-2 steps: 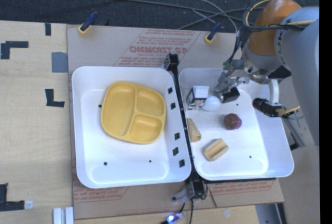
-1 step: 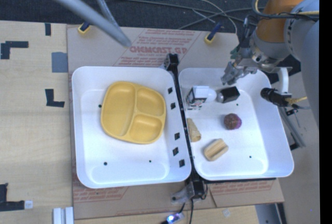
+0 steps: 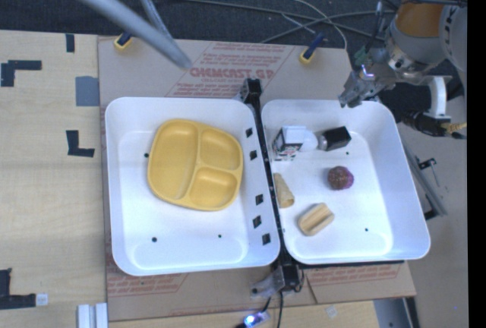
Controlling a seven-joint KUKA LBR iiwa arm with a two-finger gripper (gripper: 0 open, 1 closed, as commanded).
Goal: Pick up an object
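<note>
Jaws (image 3: 355, 97), their spread too blurred to tell, hung over the right bin's (image 3: 383, 243) far rim, the black block (image 3: 334, 139) lying nearest.

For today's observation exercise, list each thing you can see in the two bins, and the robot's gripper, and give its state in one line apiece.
Yellow divided plate: lying flat in the left bin, compartments facing up.
Dark red ball: resting in the right bin.
Bread roll: lying on its side in the right bin.
Tan wedge: lying against the right bin's left wall.
Black and white block: resting in the right bin.
Gripper: above the right bin's far edge, holding nothing.
</note>
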